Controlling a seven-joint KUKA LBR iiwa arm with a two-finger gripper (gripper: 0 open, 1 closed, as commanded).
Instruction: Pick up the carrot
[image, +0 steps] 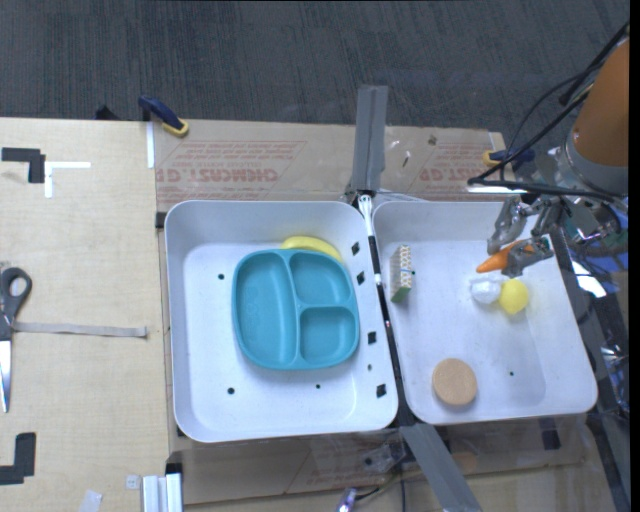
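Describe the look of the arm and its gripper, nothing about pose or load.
The arm enters at the view's right: its visible part is a rounded orange band above a grey wrist. Black cables loop along it. The gripper is a small metallic silver-grey assembly of brackets and thin parts, ending in slim jaws. No markings can be made out.

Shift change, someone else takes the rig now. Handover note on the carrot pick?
Gripper: over the right bin, upper right area, fingers closed on the carrot; its orange end sticks out to the left of the fingers.
Carrot: appears raised off the bin floor, just above a small white item and a yellow ball.
Also in the right bin: a round tan disc and a small patterned block near the left wall.
Left bin: teal divided plate, a yellow thing behind it.
Done: grasp looks made. Left: confirm it holds through the lift.
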